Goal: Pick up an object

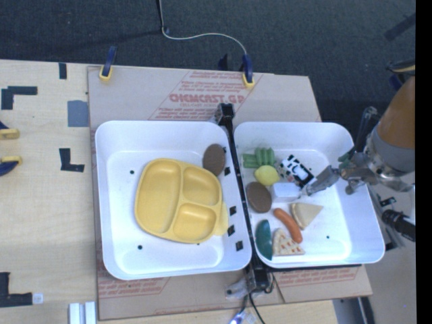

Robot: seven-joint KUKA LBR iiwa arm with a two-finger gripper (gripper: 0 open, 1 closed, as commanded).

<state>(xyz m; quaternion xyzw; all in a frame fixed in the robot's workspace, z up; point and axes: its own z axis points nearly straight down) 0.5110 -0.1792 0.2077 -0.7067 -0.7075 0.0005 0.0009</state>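
- The pincer (316,186) reaches in from the right side of the frame, low over the right bin (337,138). I cannot tell if it is open or shut.
- Its tip is just beside a small white block (285,190) and a black-and-white toy (296,169).
- Near them lie a yellow lemon (266,175), green toy (260,158), brown potato (258,196), orange carrot (288,225) and a pale wedge (307,213) (all toy food).
- The left bin (111,201) holds a yellow tray (179,200). A brown oval (214,158) sits at the tray's upper right.
- Both bins rest on cardboard on the table (40,201).
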